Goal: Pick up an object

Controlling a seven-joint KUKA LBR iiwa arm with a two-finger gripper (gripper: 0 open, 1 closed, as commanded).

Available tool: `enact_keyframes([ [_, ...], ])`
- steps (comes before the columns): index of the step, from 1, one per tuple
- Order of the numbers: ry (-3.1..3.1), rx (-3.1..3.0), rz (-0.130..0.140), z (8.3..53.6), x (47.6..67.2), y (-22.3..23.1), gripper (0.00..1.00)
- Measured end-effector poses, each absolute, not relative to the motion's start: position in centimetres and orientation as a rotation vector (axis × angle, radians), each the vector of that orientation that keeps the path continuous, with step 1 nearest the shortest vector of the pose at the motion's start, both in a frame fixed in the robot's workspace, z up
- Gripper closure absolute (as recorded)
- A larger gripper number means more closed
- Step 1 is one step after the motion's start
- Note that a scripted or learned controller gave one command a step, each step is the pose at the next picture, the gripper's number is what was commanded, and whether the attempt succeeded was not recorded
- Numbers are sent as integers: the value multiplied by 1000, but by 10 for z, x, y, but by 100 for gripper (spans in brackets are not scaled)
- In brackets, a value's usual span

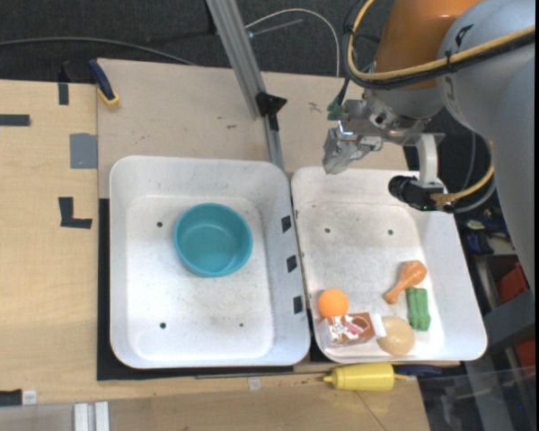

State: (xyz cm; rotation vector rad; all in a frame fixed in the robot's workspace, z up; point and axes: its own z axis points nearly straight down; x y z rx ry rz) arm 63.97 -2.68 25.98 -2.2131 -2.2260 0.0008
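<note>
My gripper (340, 157) hangs over the far left corner of the right bin (359, 214), well above it, with nothing seen between its fingers. Toys lie at the near end of that bin: an orange ball (332, 303), a small red and white packet (350, 328), a beige rounded piece (396, 336), a green block (418, 309) and an orange drumstick-shaped piece (406, 279). All of them sit far from the gripper, toward the front. A teal bowl (213, 239) stands upright in the left bin (135, 268).
A yellow bottle (364, 377) lies on the bench just outside the right bin's front rim. A slanted grey metal pole (242, 57) rises behind the bins. Cables loop around the arm's wrist at the upper right. A blue and yellow clamp (103, 82) sits at the far left.
</note>
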Motion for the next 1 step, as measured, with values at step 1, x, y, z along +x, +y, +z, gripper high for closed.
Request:
enact_keyframes([
  [1,-2226,-2212,4,240,634,29,100],
])
